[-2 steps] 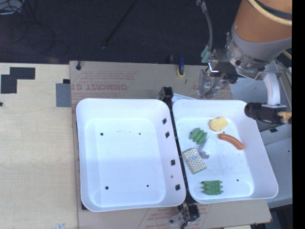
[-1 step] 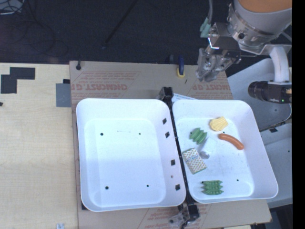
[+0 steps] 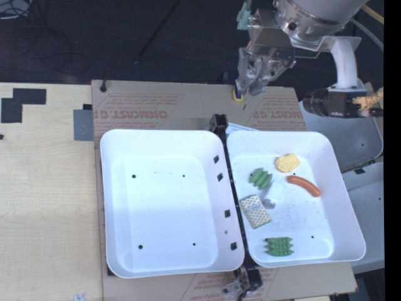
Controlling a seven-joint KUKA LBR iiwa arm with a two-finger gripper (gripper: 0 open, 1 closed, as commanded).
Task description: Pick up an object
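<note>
While the gripper (image 3: 250, 88) hangs at upper centre, fingers' state unclear, descent risks missing the small sausage (image 3: 304, 185) entirely.

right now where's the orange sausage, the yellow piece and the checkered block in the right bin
orange sausage-shaped toy (image 3: 304, 185), camera view, middle of its length
pale yellow ridged piece (image 3: 287, 163), camera view, centre of its top face
green-and-white checkered block (image 3: 255, 211), camera view, centre of its patterned top
</note>
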